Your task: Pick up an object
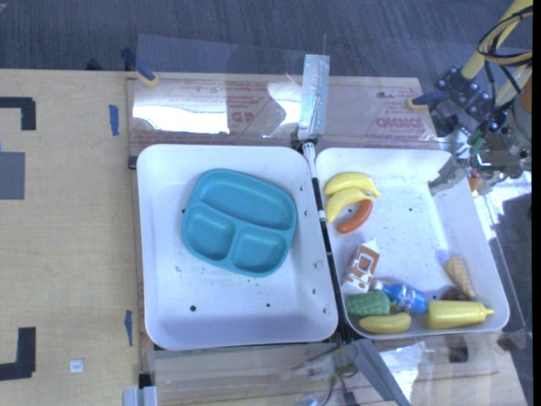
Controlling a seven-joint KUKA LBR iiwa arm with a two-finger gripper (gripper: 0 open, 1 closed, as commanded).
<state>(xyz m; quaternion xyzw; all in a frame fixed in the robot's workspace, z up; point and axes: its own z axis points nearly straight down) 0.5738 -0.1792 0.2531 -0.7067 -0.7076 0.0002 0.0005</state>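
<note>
Fingers on the gripper (457,176) are too muddled against the grey metal and cables for me to tell whether they are spread or pressed together; nothing is showing between them. The gripper is hanging over the right bin (397,157), out toward its two o'clock corner.

Starting from the left, the wooden bench (59,227) is carrying the left bin (161,227). A blue divided plate (239,222) is lying in it, a little toward twelve o'clock of the middle.

The right bin is holding all the small things. Two yellow bananas (349,191) are lying together at its eleven o'clock, close to the wall shared with the left bin, and an orange sausage (356,216) is touching them on their six o'clock side. Toward seven o'clock, a small white and orange carton (363,265) is leaning. Just at its six o'clock, a green lump (367,304) is sitting on a yellow piece (385,322), which is lying along the bottom rim. A blue wrapped thing (407,296) is lying just beside the green lump. At five o'clock, a yellow squeeze bottle (457,314) is lying on its side, nozzle pointing to three o'clock. A tan cone (461,273) is resting just off its twelve o'clock, well apart from the gripper.
</note>
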